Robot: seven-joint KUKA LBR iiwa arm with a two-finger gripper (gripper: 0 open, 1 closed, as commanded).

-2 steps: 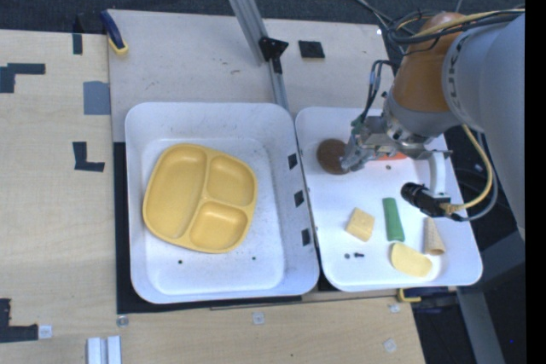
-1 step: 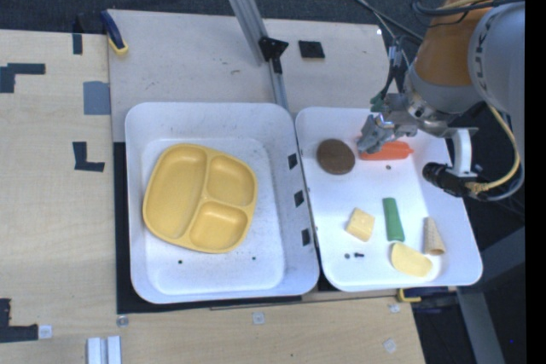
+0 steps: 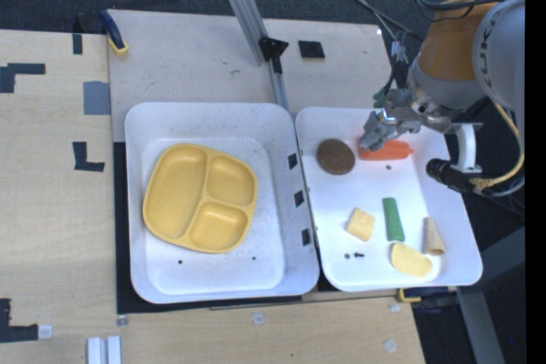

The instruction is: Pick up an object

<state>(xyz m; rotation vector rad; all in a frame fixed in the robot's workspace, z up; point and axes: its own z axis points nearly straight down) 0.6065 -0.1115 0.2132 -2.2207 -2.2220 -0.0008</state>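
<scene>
Reaching in from the right, my hand (image 3: 374, 137) hangs low over the right bin (image 3: 452, 268), at the left end of the orange carrot-shaped piece (image 3: 388, 151); whether my hand is apart or together I cannot tell. A brown disc (image 3: 336, 156) lies just beside it. The left bin (image 3: 136, 183) holds a yellow divided plate (image 3: 200, 197).

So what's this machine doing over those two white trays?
A grey and orange robot arm reaches in over the right bin, its tool down at an orange piece near the far edge. A brown disc, a green stick and some yellow bits lie nearby. The left bin holds a yellow divided plate.
</scene>
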